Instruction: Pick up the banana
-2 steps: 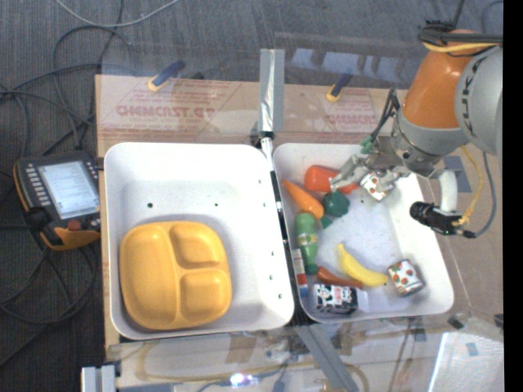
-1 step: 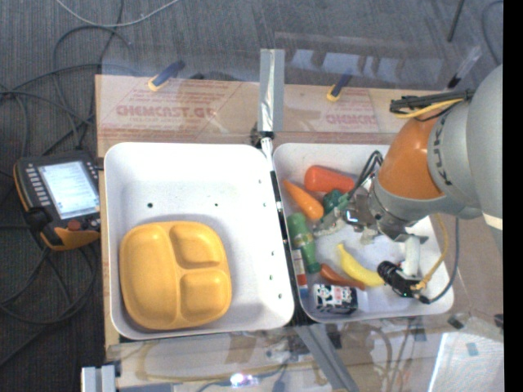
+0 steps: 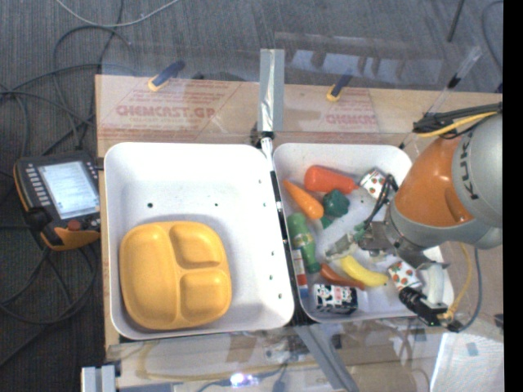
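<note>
The banana (image 3: 364, 271) is a small yellow fruit lying flat near the front of the right bin (image 3: 392, 155). My gripper (image 3: 365, 243) hangs just behind and above it, at the end of the grey arm with the orange band (image 3: 431, 193), which comes in from the right. The gripper's dark body covers the bin floor right behind the banana. Nothing is seen lifted off the floor.
Around the banana lie a red piece (image 3: 334, 273), a black-and-white box (image 3: 335, 298), a green bottle (image 3: 299, 232), a green lump (image 3: 333, 204), two orange vegetables (image 3: 329, 178) (image 3: 298, 196) and red-white patterned pieces (image 3: 402, 274). The left bin (image 3: 188, 170) holds a yellow divided plate (image 3: 175, 273).
</note>
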